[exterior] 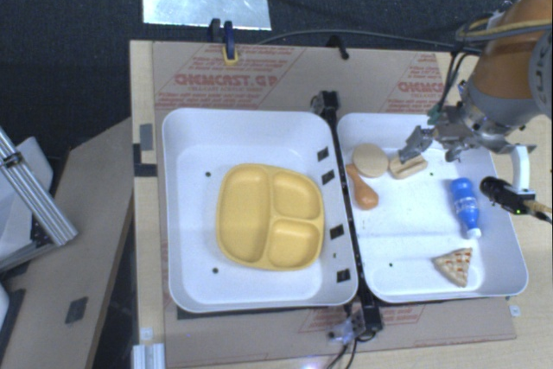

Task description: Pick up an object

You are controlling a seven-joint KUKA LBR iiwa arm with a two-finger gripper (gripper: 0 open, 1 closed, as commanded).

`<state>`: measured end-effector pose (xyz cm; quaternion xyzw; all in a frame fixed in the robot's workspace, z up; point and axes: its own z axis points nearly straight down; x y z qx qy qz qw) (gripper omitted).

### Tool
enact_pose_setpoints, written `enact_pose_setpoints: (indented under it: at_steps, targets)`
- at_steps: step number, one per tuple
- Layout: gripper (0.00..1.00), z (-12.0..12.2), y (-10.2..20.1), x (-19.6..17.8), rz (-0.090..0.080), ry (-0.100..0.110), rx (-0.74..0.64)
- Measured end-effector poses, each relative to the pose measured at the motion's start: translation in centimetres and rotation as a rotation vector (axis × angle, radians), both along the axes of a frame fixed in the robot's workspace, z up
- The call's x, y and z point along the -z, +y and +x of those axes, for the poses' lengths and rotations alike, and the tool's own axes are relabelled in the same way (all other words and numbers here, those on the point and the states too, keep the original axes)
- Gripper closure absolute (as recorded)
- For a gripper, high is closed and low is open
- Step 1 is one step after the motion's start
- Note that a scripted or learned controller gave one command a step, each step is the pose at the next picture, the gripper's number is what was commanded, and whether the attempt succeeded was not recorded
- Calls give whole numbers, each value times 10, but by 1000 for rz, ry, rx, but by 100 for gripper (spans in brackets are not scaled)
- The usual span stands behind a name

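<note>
My gripper hangs over the back of the right bin, open, with nothing between its fingers. Its left finger is right at the top edge of a tan block, which lies on the bin floor. Left of the block rests a round tan disc, with an orange carrot-like piece just below it. A blue bottle lies to the right under the wrist. A triangular pizza-like slice sits near the front right corner.
The left bin holds a yellow divided plate. A black-clipped divider separates the two bins. Bare floor shows in the middle and front left of the right bin.
</note>
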<state>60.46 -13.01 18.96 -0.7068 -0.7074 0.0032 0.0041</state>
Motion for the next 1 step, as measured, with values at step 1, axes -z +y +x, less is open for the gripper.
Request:
enact_pose_setpoints:
  at_steps: [1]
  targets:
    - [0,3,0,-6,-2,-11,-2]
